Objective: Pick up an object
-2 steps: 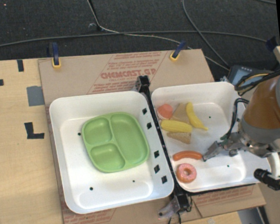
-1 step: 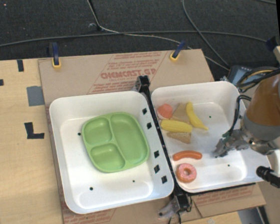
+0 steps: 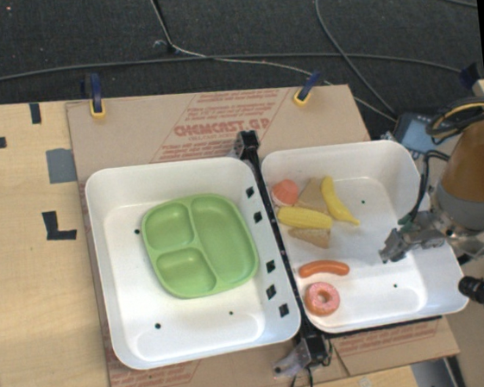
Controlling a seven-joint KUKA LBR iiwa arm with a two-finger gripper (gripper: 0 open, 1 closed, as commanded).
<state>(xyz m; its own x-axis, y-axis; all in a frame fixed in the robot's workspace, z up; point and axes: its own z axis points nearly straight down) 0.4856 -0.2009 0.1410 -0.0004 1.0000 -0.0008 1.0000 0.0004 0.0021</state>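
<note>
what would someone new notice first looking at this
The bright green divided plate lying in the left bin stands out most. Next comes the cluster of toy food in the right bin: two bananas, a hot dog and a pink donut near the divider. The gripper sits low at that bin's right side, apart from the food.

Both white bins [image 3: 109, 247] look like smooth moulded plastic with a soft sheen, and the green divided plate [image 3: 200, 245] in the left one is glossy plastic too. The toy foods in the right bin, two yellow bananas [image 3: 305, 217], an orange sausage [image 3: 323, 268] and a pink doughnut [image 3: 322, 298], seem smooth and plastic. The bins rest on a matt brown cardboard sheet [image 3: 216, 122] printed in red, over a pale wood-grain table [image 3: 28, 299]
</note>
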